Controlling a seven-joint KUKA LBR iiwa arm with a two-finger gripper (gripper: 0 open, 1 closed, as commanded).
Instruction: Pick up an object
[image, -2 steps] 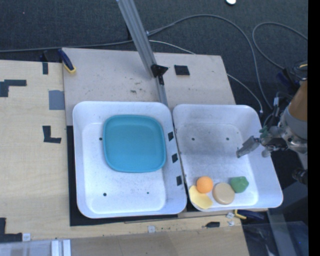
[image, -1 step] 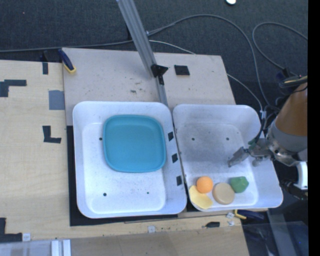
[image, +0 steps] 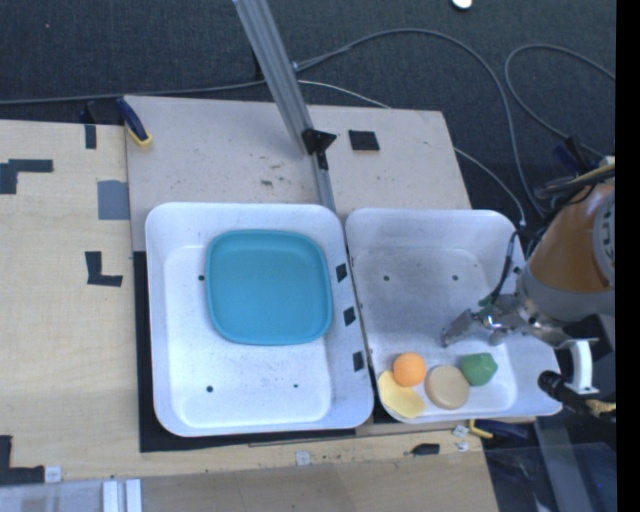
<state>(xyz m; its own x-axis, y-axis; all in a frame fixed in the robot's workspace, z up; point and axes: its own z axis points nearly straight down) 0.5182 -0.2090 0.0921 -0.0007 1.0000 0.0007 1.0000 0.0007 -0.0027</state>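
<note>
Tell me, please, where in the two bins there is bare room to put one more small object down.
In the right bin, the far floor is bare, from the divider to the right wall. Its near edge is crowded: yellow piece, orange ball, tan disc, green object, with the gripper just above. In the left bin, a bare strip lies nearer than the blue plate.

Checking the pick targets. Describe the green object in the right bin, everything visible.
The green object is small, rounded and matte, perhaps soft or plastic. It lies in the right bin near the front right corner, beside a tan round piece that it touches or nearly touches. The gripper hangs just above and behind it; contact cannot be told.
</note>
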